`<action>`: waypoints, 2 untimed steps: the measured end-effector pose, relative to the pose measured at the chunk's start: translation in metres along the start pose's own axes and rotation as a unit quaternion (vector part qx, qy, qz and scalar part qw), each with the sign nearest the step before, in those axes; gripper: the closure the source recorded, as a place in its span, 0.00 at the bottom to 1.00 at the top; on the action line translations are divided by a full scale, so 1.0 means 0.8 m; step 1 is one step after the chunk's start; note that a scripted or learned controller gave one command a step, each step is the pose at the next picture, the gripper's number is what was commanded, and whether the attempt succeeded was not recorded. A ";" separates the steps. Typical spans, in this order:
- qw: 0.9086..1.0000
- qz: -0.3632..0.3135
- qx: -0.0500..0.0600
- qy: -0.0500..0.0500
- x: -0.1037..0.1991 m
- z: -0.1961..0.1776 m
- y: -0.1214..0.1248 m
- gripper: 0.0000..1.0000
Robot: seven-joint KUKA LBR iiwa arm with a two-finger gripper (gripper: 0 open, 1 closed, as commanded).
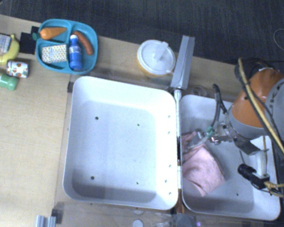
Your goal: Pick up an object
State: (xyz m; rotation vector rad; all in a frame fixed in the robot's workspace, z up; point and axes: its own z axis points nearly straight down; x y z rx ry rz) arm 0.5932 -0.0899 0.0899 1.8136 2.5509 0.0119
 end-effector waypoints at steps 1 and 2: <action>1.000 -0.001 -0.004 -0.002 0.000 -0.016 0.004 1.00; 0.999 -0.032 0.005 0.002 -0.020 -0.039 -0.006 1.00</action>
